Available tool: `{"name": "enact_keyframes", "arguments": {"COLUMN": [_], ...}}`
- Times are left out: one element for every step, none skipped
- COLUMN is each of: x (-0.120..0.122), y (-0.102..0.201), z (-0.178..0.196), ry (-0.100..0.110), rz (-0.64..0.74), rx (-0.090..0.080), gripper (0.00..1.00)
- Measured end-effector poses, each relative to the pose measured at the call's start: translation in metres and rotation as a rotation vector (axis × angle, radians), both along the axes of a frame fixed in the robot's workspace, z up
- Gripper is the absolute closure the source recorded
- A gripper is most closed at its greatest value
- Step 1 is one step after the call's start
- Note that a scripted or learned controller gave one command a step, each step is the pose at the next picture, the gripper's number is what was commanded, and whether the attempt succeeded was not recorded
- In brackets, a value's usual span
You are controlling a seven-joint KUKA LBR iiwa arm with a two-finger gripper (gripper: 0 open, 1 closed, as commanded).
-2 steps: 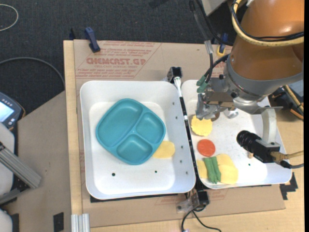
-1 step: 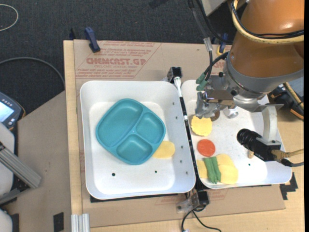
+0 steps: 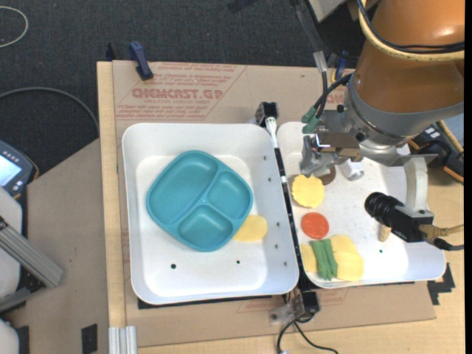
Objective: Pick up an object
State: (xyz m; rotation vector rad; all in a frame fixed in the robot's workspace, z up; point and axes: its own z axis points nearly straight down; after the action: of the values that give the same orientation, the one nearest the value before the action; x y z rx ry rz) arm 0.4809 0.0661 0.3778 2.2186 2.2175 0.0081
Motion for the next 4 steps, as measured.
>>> {"name": "enact_keyframes", "arguments": {"x": [0.001, -0.002, -0.002, -0.001], "y": [0.0, 0.099, 0.123, 0.122], "z": [0.01, 0.027, 0.056, 0.065], "ry": [-0.002, 0.003, 0.002, 0.001], "rz": [0.0, 0.012, 0.005, 0.003], "rx": [0.0, 0.003, 0.002, 0.001], "gripper": [1.0, 1.0, 1.0, 1.0]}}
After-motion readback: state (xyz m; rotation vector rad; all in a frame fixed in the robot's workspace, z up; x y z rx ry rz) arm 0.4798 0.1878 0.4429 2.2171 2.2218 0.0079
